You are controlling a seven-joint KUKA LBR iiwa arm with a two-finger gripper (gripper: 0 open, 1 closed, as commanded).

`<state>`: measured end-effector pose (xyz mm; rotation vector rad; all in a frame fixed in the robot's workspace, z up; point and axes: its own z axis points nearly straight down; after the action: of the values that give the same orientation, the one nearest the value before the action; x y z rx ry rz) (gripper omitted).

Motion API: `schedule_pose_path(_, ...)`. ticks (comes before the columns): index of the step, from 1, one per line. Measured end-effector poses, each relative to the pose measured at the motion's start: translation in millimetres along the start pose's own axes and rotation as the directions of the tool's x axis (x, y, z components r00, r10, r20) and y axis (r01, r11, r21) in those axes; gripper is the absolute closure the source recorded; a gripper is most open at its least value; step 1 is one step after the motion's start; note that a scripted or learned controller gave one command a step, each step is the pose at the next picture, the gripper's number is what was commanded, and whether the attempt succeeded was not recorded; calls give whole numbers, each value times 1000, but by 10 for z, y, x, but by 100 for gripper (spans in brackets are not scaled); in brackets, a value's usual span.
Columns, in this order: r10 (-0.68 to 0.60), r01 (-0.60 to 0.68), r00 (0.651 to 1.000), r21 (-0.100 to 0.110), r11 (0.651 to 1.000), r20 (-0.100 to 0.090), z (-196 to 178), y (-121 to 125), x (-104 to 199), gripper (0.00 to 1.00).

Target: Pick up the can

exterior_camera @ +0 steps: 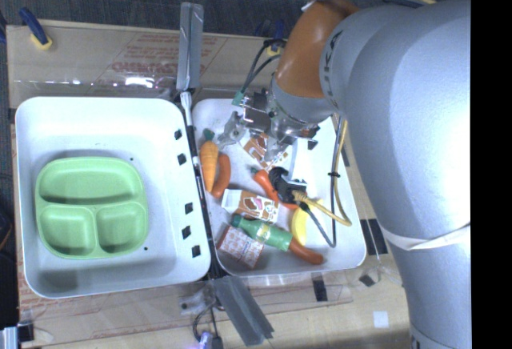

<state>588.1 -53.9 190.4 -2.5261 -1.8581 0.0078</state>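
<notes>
While the big grey arm with its orange band [376, 91] reaches in over the brown desk [96, 51], its jaws [268, 135] hang low over the far part of the right shallow white bin [348, 247]; whether they are apart or together cannot be told. The left shallow white bin [48, 119] holds a pale green three-compartment plastic tray [92, 207]. In the right bin lie a green plastic bottle [264, 234], two orange carrots [214, 167], a small red-brown labelled can [238, 247] at the near left corner beside the bottle, and a yellow banana-like piece [299, 223].
</notes>
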Motion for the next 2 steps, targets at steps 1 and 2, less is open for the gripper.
schedule_pose_path(1,279,-279,960,-3,960,-1,913,50,-568,0)
schedule_pose_path(2,515,-515,857,14,857,12,989,793,-1034,0)
